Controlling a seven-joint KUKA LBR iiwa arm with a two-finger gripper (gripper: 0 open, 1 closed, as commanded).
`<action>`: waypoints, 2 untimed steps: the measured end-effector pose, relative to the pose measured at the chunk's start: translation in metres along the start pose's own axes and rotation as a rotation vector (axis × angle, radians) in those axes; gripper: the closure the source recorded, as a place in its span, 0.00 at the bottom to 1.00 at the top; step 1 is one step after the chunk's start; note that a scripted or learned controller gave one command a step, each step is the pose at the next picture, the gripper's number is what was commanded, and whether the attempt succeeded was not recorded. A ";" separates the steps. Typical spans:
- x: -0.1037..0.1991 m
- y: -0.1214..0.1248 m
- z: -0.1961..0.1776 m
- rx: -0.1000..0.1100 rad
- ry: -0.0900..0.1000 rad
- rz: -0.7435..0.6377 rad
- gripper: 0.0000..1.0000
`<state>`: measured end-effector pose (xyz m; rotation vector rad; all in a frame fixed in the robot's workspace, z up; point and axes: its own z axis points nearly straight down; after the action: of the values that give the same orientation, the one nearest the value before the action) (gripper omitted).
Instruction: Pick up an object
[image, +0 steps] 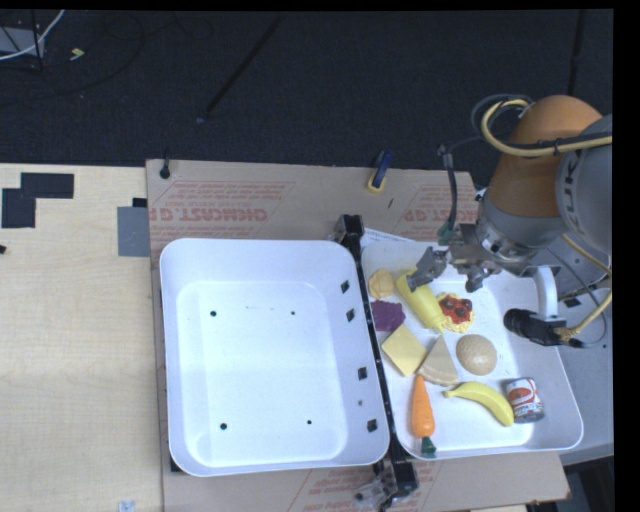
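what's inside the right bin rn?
The right bin holds toy food: banana, carrot, small can, brown egg-like ball, yellow wedge, purple piece, corn cob. The gripper and arm cover the bin's far corner, so anything there is hidden.

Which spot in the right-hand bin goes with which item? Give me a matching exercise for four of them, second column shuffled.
Things:
1. orange carrot
2. curved yellow banana
3. small red-labelled can
4. dark purple piece

Places:
A. right end of the bin's near side, next to the banana's tip
B. near edge, by the divider between the bins, pointing at the viewer
C. left side, between a pale yellow lump and a yellow wedge
D. near side, between the carrot and the can

Pairs: 1-B, 2-D, 3-A, 4-C
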<state>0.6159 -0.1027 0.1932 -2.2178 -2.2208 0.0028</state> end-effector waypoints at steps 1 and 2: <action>0.016 0.009 0.110 -0.002 0.000 0.002 0.00; 0.013 0.010 0.093 -0.005 -0.001 0.006 1.00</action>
<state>0.6254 -0.0898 0.1003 -2.2275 -2.2166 -0.0011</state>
